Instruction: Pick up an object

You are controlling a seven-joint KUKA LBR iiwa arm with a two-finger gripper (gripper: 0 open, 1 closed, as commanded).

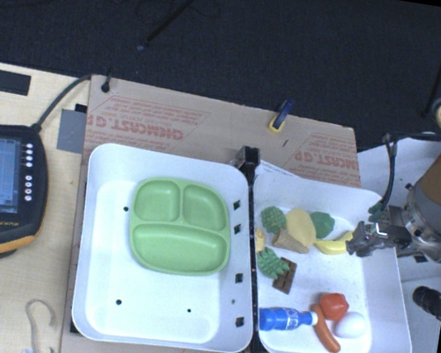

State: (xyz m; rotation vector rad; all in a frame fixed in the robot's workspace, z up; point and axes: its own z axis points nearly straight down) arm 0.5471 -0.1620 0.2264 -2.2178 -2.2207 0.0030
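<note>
**Gripper poised by the toy banana**

Gripper (363, 237) hovers at the right bin's (396, 327) far edge; whether it is clenched or released, I cannot tell. Just beside it lies 1 banana (331, 246): probably light, stiff, slick plastic, best pinched across its middle.

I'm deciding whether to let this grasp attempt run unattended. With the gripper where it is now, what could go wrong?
1. The gripper sits at the banana's tip near the right bin's far side; closing there could clip only the tip, and it may slip out.
2. The banana touches a crowded pile, the yellow pear-shaped piece included, so a push could scatter the neighbours.
</note>
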